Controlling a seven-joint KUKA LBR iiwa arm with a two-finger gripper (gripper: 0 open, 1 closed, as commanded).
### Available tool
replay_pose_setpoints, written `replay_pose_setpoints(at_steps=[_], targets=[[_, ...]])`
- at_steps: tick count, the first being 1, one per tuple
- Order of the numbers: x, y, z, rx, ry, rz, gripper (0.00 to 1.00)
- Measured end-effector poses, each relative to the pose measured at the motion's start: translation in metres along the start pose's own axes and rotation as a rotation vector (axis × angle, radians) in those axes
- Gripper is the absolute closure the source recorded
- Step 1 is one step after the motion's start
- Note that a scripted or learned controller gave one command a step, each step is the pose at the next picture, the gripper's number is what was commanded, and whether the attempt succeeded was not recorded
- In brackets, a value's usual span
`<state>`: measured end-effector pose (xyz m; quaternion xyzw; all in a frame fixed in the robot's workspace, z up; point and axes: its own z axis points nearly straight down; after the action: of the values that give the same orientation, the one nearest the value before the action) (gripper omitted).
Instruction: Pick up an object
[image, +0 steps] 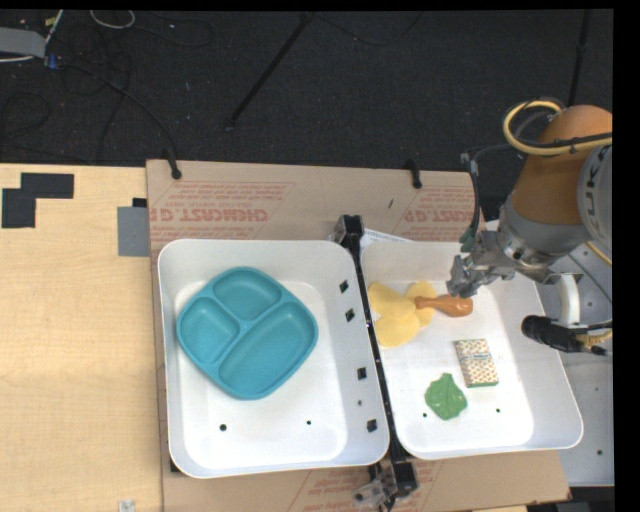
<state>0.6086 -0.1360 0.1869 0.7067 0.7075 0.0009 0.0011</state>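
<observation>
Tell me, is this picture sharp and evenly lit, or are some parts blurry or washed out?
In the camera view the light is uneven: the two shallow white bins look bright, nearly washed out, while the background beyond the bench is dark. The teal divided plastic plate is fairly crisp, but the small patterned box and green lumpy object are soft, and the gripper is blurred in detail.

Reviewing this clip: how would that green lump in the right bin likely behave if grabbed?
The green lump looks irregular and crumpled, so probably soft and light, deforming under a pinch. It lies low and bumpy, so it seems unlikely to roll.
</observation>
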Motion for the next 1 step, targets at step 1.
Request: replay_pose_setpoints(at_steps=[1], targets=[[0.0055,0.0071,-0.0593,-0.001,0.0,-0.001,1.0]])
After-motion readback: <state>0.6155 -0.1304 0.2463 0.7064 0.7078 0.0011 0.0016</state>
